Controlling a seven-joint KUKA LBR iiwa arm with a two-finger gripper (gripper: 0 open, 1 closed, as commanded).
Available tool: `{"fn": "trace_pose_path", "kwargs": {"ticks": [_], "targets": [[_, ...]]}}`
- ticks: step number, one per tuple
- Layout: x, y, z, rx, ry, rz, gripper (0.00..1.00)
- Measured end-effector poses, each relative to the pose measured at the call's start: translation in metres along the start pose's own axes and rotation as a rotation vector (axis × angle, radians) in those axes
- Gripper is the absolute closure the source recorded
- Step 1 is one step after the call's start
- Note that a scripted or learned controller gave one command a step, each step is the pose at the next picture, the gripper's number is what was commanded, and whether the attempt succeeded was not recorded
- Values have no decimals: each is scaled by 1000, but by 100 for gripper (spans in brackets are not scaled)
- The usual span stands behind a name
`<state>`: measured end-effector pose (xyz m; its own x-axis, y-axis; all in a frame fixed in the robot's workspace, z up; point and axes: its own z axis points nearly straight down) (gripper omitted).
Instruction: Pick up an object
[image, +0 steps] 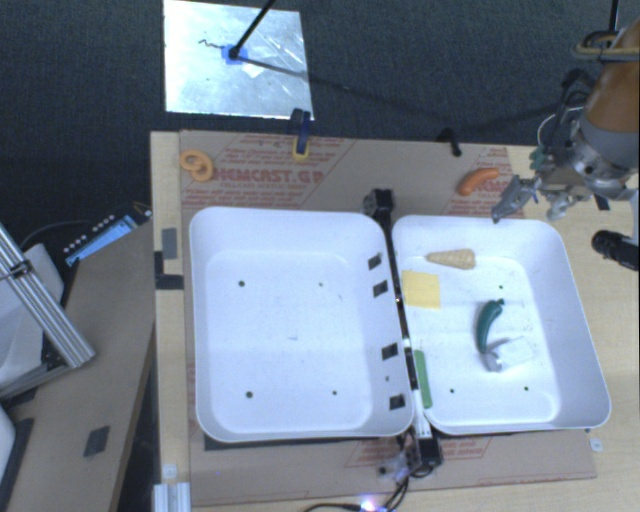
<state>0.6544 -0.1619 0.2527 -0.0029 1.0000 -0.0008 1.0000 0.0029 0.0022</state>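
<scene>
jaws (532, 197) hang released above the right bin's (575, 300) far rim; drop squarely over the teal tool (489, 320), then clench.

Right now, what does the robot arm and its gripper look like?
The arm is grey with an orange band above the wrist, and dark cables loop beside it. The gripper is pale grey metal, small and angular, with thin prongs.

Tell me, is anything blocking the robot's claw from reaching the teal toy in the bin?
Nothing visible blocks it. The gripper hovers above the right bin's far rim, and the teal toy lies uncovered below, apart from the yellow square.
</scene>
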Motion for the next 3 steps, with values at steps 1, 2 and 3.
{"fn": "trace_pose_path", "kwargs": {"ticks": [1, 2, 3], "targets": [[93, 8, 72, 5, 4, -9, 0], [192, 15, 67, -1, 4, -11, 0], [255, 0, 68, 2, 3, -7, 0]]}}
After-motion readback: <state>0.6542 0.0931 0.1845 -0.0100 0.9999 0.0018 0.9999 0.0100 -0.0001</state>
